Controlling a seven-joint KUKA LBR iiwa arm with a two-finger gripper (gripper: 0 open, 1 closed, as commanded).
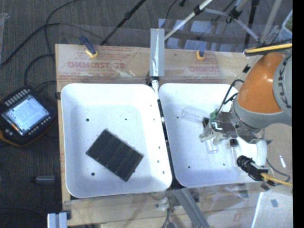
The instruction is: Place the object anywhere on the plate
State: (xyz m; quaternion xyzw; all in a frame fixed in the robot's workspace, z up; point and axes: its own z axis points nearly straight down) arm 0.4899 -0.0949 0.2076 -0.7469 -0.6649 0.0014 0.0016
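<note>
A dark, ridged rectangular plate (114,155) lies at a slant on the floor of the left bin (76,99). A small clear plastic object (191,113) rests in the right bin (185,170), near its upper middle. My gripper (209,140) hangs over the right bin, just below and to the right of the clear object and apart from it. The grey arm with its orange band (259,91) reaches in from the right and hides the bin's right side.
A raised rim (161,127) divides the two bins. A teach pendant (23,114) lies on the floor to the left of the bench. Clamps and a metal bracket (156,51) sit along the bench's back edge.
</note>
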